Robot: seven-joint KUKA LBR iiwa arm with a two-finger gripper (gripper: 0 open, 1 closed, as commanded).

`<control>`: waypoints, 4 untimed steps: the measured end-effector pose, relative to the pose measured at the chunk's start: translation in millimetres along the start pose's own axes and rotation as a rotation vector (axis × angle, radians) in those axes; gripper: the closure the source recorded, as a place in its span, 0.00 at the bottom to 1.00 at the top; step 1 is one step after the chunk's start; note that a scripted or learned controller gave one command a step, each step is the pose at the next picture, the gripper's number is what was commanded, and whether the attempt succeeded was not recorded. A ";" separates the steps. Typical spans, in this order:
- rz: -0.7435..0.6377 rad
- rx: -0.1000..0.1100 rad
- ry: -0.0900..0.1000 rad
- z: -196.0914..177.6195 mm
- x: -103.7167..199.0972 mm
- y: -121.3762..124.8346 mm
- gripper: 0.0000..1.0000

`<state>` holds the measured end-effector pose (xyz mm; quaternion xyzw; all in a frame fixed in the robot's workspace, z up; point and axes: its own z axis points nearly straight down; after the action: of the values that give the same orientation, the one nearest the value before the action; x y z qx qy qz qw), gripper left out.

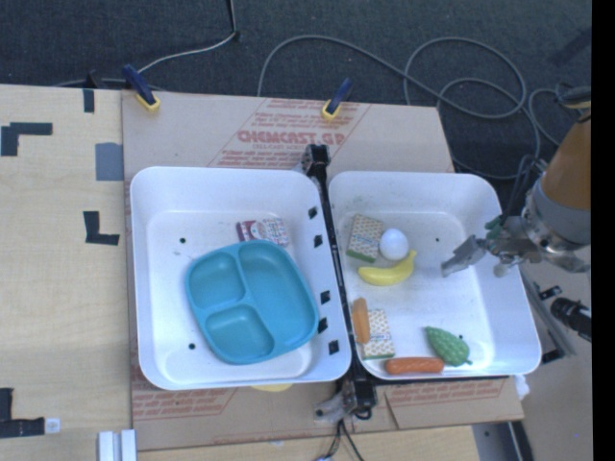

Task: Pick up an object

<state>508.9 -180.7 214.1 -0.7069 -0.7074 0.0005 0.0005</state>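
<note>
Reaching in from the right, the arm (567, 185) carries its gripper (478, 254) over the right part of the right bin (423, 182), fingers spread and grasping nothing; one grey finger (459, 257) slants down-left toward the bin floor. No item lies directly beneath it. Candidate objects cluster toward the bin's left and near sides, probably where chance scattering left them: a yellow banana (387, 273) touching a white ball (394, 244), with a patterned sponge (364, 237) just left of the ball. The banana's long axis runs roughly left to right, its right tip curling toward the far side. Nearer the camera lie a green vegetable (448, 345) angled diagonally, an orange carrot (415, 364) lying left-right along the near wall, a second patterned block (378, 333), and an upright-oriented orange piece (360, 320) running near-far. The left bin (154, 257) holds a blue divided tray (250, 301) and a small packet (262, 230). Judged from this, the pick is not yet begun.
</note>
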 end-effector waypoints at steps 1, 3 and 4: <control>-0.001 -0.006 0.000 127.4 24.9 29.2 0.00; -0.002 -0.003 -0.001 128.2 82.9 146.5 0.00; 0.000 -0.003 -0.002 128.1 84.9 127.5 0.00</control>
<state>636.1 -95.7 85.8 -0.7069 -0.7073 0.0000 -0.0014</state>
